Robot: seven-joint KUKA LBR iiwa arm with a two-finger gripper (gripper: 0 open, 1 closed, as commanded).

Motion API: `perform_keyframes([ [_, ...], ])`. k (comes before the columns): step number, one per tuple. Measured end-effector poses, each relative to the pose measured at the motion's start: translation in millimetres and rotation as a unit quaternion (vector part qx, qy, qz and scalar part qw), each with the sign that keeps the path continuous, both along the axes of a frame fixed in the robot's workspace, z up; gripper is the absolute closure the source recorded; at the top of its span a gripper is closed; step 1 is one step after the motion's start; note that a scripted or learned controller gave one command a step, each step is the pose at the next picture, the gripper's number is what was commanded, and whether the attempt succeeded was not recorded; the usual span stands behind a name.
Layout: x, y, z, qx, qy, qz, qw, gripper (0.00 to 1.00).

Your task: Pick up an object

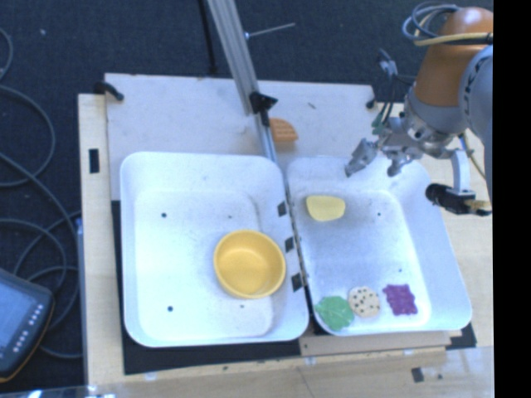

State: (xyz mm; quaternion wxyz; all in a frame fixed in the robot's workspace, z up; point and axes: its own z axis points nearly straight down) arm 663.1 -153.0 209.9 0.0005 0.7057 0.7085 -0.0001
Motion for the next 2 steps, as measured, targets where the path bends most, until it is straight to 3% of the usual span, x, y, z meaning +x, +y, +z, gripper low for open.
perform_keyframes([
  [1, 0, 0, 0, -0.0006, 0.000, 0.000, 1.0000, 0.00],
  [2, -2, 2, -62, -0.0007, 0.003, 0.000, 1.0000, 0.00],
])
